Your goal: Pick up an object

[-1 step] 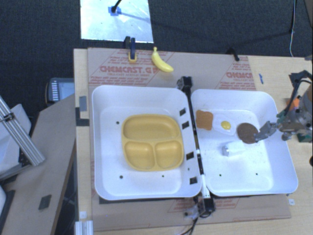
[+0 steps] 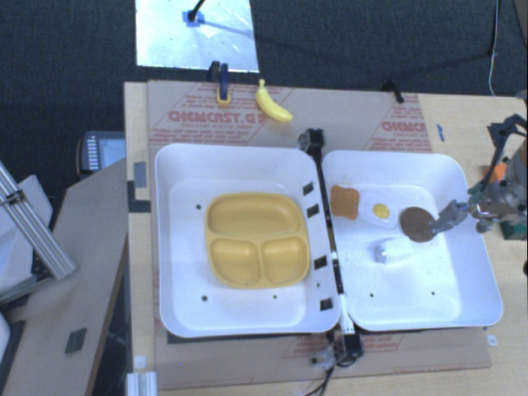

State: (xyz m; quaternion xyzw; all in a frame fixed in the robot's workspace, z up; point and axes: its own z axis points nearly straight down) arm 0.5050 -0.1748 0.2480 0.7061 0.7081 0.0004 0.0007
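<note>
From where I stand the arm comes in low over the right-hand shallow white plastic bin (image 2: 474, 246), and its metal two-finger gripper (image 2: 450, 216) hangs just above that bin's right half. Whether the claw is spread or pressed together I cannot tell; it is too small and blurred, and nothing can be seen pinched in it.

Taking that bin as the landmark: a flat round brown disc (image 2: 417, 223), something like a toy patty, lies a little right of the bin's middle, and the claw's tip sits right at the disc's right edge, touching it or just over it. I judge this the nearest thing to pick. It lies to the claw's left, and being round it has no long axis to line up with.

Further left in the same bin are a flat white fried-egg shape with a yellow yolk (image 2: 380, 212), then a square orange-brown toast-like slab (image 2: 345, 202) near the bin's left wall. A small pale translucent cup-like piece (image 2: 382, 252) lies below the egg, toward the bin's centre.

Left of that bin, the neighbouring white bin (image 2: 173, 221) holds a yellow three-compartment plastic tray (image 2: 254, 239). A yellow toy banana (image 2: 272, 106) rests on the cardboard beyond the bins.
</note>
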